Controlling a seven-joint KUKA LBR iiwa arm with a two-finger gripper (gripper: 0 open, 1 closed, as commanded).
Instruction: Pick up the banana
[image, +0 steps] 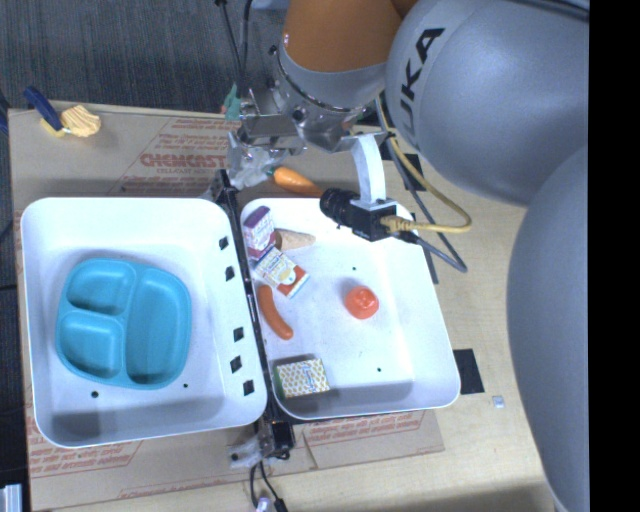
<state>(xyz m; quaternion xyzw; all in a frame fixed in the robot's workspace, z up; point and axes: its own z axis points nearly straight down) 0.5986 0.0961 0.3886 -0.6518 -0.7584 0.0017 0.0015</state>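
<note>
My gripper (250, 165) hangs under the orange-banded wrist, over the back rim where the two bins meet. An orange carrot (296, 181) lies just to its right, at the back edge of the right bin (425, 330); whether it is touched I cannot tell. Just in front of the gripper, a pale beige wedge-shaped piece (295, 240) rests in the right bin beside a purple and white carton (258, 228). A small yellow item with a blue handle (72, 119) sits on the bench at the far left, outside the bins. I cannot pick out a banana with certainty.
The right bin also holds a red and white packet (281, 272), an orange-red sausage (275, 312), a red round piece (362, 302) and a patterned block (302, 377). A blue divided plate (125, 322) lies in the left bin (40, 300). A black unit with a yellow cable (360, 215) hangs off the arm.
</note>
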